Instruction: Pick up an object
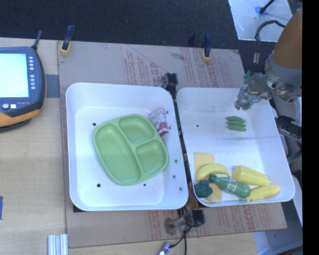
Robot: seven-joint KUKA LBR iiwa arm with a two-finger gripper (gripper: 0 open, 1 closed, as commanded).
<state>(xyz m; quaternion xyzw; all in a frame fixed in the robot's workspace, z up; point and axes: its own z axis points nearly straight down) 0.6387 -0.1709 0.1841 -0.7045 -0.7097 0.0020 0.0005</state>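
— Since two white bins sit side by side, what does each one hold?

— Starting at the left bin (74,142): a green divided plate (131,149) with three compartments lies tilted across its middle, and a small can (159,121) with a red and white label lies on its side, touching the plate's upper right rim. Over in the right bin (266,137), a green pea pod (235,123) lies alone in the upper half. Crowded into the lower part are a pale yellow flat slice (203,160), a banana (212,170), a dark green broccoli piece (203,188), a green bottle (231,186) and two yellow corn cobs (251,175).

— Any writing you can read?

— Red lettering runs along the brown cardboard sheet (133,62) under the bins, but it is too faint to read. The can's label is also too small. At the frame's left edge a teach pendant (13,86) shows a blank white screen.

— Where is the gripper?

— Near the right bin's upper right corner; the gripper (245,101) hangs above the rim, just up and right of the pea pod, apart from it. I cannot tell how its jaws stand; they blur into grey. Nothing is seen between them.

— What is cut off?

— Much of the arm (287,41) leaves the frame on the right, and the pendant is cropped on the left. Blue clamps (67,39) grip the cardboard's top edge.
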